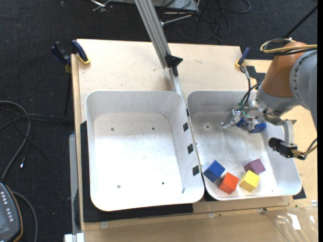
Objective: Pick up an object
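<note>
No brand, label or legible writing showed anywhere on the bench or its contents. The surface was a pale wooden board [131, 69], speckled and scuffed, standing on dark carpet strewn with black cables. Blue-and-yellow clamps [75, 52] gripped the board at its far left corner, and another sat at the far right. A slanted aluminium rail [154, 26] ran down from the top of the view to the seam between the two bins.

The left bin [101, 110] was shallow and white, dotted with fine specks. The right bin [202, 115] held four cubes clustered near its front edge: a blue cube [214, 170], an orange cube [228, 182] touching it, a yellow cube [249, 180] just beside that, and a purple cube [255, 166] behind the yellow one.

The arm [287, 79], grey with its orange band, reached in from the right, and the gripper [241, 119] hung low over the bin's far half, well apart from the cubes. A small blue shape sat by it, perhaps part of the tool; whether it was clenched or released could not be told.
</note>
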`<act>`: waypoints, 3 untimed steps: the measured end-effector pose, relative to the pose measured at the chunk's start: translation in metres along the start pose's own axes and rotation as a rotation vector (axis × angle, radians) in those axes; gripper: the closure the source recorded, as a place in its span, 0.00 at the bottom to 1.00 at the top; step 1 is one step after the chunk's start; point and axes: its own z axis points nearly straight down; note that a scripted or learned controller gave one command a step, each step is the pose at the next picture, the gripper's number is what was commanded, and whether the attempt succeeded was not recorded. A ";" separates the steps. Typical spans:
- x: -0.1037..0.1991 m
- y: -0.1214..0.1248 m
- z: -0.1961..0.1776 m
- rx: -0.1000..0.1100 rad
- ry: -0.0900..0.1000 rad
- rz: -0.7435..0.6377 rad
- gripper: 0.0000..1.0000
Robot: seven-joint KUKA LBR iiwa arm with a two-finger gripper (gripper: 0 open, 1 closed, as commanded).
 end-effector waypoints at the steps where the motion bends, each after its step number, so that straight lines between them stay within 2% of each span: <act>1: 0.023 0.041 0.010 -0.002 0.000 -0.003 0.00; 2: 0.021 0.040 0.000 -0.001 -0.002 -0.002 1.00; 3: 0.103 0.038 -0.095 -0.007 0.002 -0.007 1.00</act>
